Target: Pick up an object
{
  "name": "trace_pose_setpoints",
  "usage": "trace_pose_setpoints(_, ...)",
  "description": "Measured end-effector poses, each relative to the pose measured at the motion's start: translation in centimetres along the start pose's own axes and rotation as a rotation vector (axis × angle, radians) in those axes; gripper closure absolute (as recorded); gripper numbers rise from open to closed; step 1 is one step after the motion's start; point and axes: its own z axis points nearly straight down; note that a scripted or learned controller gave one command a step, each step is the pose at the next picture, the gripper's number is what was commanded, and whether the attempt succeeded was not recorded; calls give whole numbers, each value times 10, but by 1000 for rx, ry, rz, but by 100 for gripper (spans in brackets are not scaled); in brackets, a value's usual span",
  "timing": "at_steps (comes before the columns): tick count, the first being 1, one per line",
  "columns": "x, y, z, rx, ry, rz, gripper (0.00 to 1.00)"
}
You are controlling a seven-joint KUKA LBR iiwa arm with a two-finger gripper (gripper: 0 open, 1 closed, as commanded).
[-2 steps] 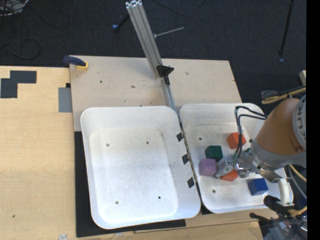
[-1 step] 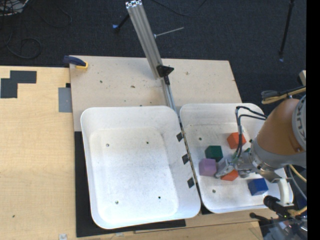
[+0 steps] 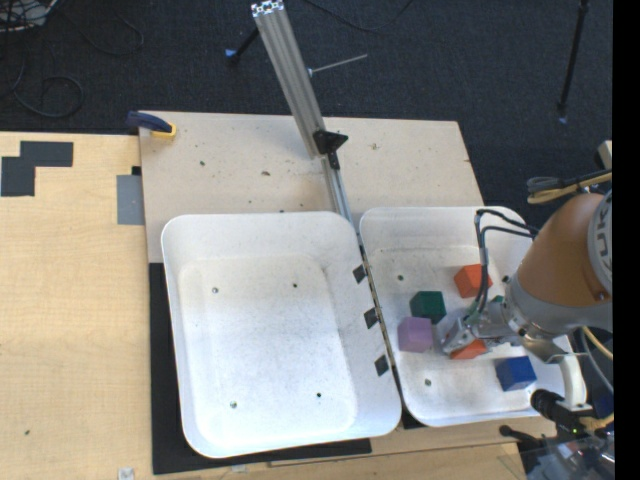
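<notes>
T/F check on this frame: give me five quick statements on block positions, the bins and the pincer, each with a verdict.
1. All the blocks lie in the right bin. True.
2. The purple block sits against the far rim of the left bin. False: it lies in the right bin, near the divider side.
3. The green block lies just beyond the purple block. True.
4. The blue block is stacked on the orange block. False: the two lie apart, blue near the front, orange farther back.
5. The pincer is low in the right bin, right of the purple block, with a small orange-red piece by it. True.
</notes>
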Motion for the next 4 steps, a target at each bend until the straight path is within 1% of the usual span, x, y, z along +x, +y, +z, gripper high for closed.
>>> trace_pose_setpoints(1,0,-4,-42,-5,-4,-6,100)
trace_pose_setpoints(2,-8,-3,-87,-6,-5,-12,100)
trace_pose_setpoints(3,-7,-5,-129,-7,-4,-15,100)
trace_pose_setpoints(4,42,3,-126,-2,-1,-17,100)
